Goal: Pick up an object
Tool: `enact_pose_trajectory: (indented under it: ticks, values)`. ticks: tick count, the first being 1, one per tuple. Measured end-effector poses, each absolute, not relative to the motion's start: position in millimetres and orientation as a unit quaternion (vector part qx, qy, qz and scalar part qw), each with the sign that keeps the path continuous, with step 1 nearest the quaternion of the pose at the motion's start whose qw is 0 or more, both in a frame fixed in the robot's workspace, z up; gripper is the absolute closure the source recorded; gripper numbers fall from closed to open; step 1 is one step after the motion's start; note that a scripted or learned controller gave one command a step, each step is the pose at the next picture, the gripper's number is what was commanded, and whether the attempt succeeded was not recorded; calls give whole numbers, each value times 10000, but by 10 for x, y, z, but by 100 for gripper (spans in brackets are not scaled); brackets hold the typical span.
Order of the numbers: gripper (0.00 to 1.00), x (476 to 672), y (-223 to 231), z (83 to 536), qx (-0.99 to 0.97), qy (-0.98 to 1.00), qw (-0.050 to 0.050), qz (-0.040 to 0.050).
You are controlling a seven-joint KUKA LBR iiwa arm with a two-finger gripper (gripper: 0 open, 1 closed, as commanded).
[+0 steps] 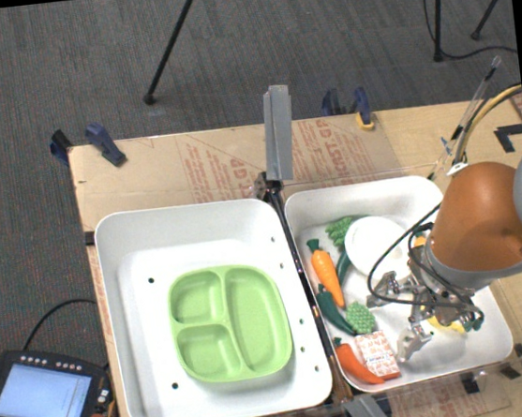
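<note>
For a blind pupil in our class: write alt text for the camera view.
A grey robot arm with an orange band reaches from the right into the right bin, its gripper low among toy foods including a carrot and a white plate. The left bin holds a green divided tray.

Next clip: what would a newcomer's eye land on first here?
Probably the green tray, sitting alone in the left bin. Next, the arm's orange band over the right bin, with the gripper low near its front, beside toy food such as a carrot and a white plate.
</note>
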State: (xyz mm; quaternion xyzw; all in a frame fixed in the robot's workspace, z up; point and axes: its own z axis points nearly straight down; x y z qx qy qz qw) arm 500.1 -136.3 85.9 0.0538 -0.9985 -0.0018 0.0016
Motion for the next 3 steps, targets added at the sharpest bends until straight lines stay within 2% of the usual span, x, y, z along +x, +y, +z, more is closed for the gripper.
enact_pose_trajectory:
  ticks: [1,2,3]
  values:
    - [0,6174,-828,882,406,-9992,-21,-15]
    - [0,5540,-1279,872,357,-9994,10,-9]
    - [0,4996,-2161,873,-70,-10000,1,3]
